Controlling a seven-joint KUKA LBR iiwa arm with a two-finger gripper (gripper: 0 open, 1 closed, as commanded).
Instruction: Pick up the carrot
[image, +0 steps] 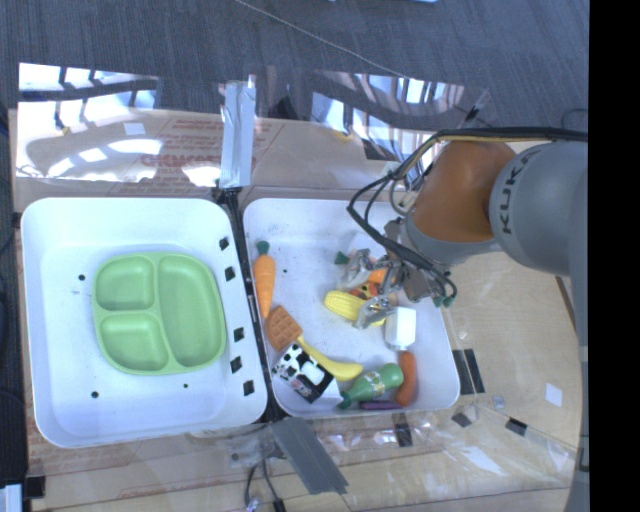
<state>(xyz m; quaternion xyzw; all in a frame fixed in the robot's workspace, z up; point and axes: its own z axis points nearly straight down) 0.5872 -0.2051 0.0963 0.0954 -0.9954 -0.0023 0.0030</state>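
Orange carrot (264, 283) is laid against right bin (300, 215) left wall, upright lengthwise, apart from toy pile | gripper (385, 290) is parked over pile, well off target | claw state cannot be told

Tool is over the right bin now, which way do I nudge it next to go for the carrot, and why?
Probably shift the tool toward the left wall of the right bin. The carrot lies there beside the wall, apart from the tool, which sits over the corn in the toy cluster.
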